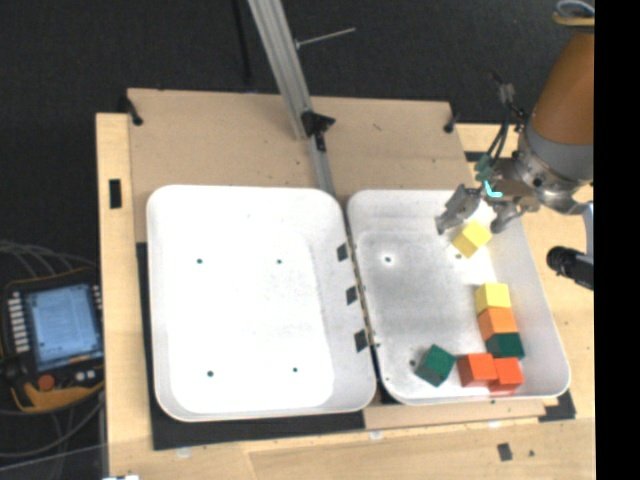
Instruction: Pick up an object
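Gripper (478,218) is seen above the right bin (400,298), fingers closed around a yellow block (471,238). Lift step judged underway; a steady raise is called for next.

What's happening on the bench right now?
The grey and orange arm reaches in from the right over the right bin. Its end effector sits at a yellow block near the bin's top right; the block looks to be between the fingers, possibly lifted. The other blocks lie along the right and bottom: a yellow one, orange ones, a dark green one, and a green block by itself.
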Robot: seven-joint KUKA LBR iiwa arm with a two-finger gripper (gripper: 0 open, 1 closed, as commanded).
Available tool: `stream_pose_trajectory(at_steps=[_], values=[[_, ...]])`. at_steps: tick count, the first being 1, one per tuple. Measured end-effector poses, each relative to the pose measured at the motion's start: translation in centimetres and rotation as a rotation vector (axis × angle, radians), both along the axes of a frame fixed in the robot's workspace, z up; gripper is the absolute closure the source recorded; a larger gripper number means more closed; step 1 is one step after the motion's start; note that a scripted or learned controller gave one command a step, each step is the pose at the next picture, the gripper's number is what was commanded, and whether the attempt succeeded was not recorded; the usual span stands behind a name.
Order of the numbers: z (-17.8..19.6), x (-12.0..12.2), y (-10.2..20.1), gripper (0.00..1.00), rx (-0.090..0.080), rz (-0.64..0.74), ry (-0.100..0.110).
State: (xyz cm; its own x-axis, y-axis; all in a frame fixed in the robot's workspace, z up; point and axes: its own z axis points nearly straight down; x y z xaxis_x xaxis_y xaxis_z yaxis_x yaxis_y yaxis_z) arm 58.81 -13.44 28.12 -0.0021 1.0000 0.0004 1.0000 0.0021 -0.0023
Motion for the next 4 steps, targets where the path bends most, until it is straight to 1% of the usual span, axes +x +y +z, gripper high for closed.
stream_pose_trajectory(at_steps=[1, 2, 3, 4], values=[[0.2, 0.1, 0.0, 0.00, 0.000, 0.000, -0.004], [-4.4, -0.2, 0.6, 0.00, -0.002, -0.004, 0.001], [-8.7, 0.5, 0.6, 0.00, -0.002, -0.006, -0.003], [-13.9, 1.5, 0.6, 0.00, -0.002, -0.009, 0.001]])
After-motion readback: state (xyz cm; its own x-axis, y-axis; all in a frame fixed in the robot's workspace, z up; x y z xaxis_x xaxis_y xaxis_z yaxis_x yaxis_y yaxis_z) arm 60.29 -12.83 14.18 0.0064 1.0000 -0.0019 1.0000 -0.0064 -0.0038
